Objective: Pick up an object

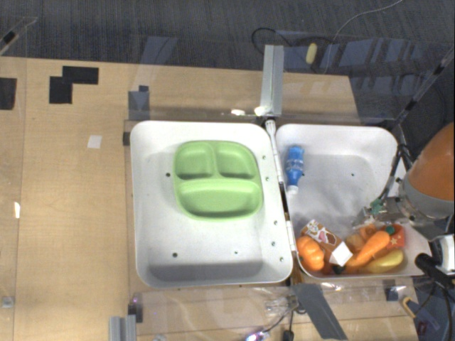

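Gripper (378,212) hangs just above the carrot (371,247) in the right bin (334,144); whether it is open cannot be told; blue bottle (293,165) well apart

No legible text, numbers or brand marks anywhere. Blue label on the small clear plastic bottle (293,165) in the right white bin (341,144): too small and blurred to read. Printed pattern on the small brown-and-white packet (319,232) among the toy food: colours visible, no letters made out. Black rectangular patches (71,82) on the wooden bench: plain shapes, no writing.
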Available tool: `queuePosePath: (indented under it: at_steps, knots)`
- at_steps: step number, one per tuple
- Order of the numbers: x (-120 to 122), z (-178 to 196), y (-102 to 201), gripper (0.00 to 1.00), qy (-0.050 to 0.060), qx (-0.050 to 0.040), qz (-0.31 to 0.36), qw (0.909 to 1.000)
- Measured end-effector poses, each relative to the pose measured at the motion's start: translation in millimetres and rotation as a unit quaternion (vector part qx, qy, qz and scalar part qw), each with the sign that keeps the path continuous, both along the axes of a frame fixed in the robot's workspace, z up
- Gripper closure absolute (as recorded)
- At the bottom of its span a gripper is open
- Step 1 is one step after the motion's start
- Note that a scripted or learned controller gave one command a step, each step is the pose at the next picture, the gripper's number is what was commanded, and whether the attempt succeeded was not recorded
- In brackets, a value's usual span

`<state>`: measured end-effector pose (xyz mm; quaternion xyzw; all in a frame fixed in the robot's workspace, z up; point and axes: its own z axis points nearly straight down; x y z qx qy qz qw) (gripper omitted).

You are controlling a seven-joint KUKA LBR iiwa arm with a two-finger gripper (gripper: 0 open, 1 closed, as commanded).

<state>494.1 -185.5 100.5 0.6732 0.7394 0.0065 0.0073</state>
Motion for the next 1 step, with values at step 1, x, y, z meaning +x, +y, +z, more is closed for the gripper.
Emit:
queuePosePath:
  at_steps: [1]
  knots:
    - [-5.5,91.2,74.4,1.0,0.008,0.0002,-0.01,0.9999]
